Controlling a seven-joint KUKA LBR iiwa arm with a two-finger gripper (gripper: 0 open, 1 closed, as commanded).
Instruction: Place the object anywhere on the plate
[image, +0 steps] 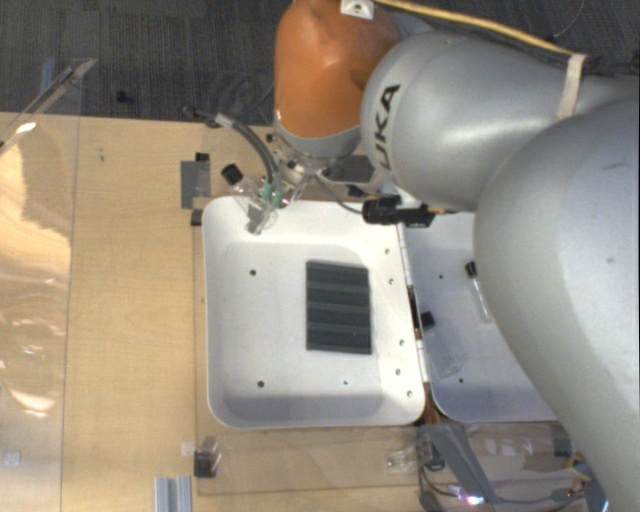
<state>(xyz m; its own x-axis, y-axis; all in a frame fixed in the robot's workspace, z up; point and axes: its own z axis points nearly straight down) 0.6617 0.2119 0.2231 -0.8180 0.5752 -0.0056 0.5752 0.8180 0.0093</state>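
the hand (262, 212) hovers over the left bin's (230, 400) far corner, above the dark ridged plate (338, 306); its grip state cannot be told.

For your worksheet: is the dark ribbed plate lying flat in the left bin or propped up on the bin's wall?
Flat. The dark ribbed plate rests on the floor of the left bin, near its middle, apart from every wall.
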